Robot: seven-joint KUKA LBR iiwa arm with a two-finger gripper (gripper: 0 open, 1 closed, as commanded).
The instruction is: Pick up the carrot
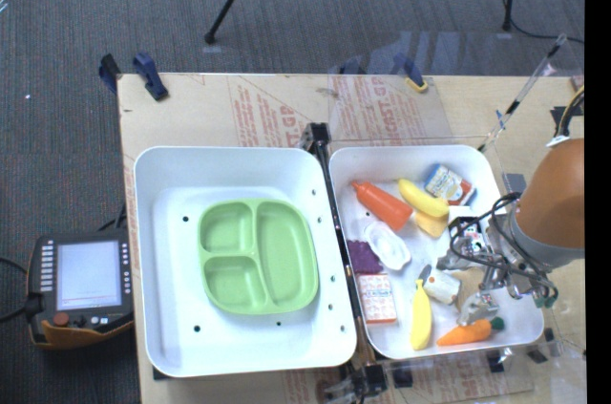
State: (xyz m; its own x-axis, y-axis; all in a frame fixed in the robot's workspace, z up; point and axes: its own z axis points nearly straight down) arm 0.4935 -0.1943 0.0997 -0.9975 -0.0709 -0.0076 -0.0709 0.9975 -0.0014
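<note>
- Arm: the grey arm with its orange band enters from the right and hangs over the right bin.
- Gripper: low over the near right corner of the right bin, amid a tangle of cables. Jaw opening cannot be told from this view; nothing is seen between the jaws.
- Carrot: lies flat on the floor of the right bin at its near right corner, green top pointing right, just below the gripper. Whether the two touch cannot be told.
- Other contents, right bin: a banana just left of the carrot, a second banana further back, an orange bottle, a small red-and-white box.
- Left bin: holds a green divided plate.
</note>
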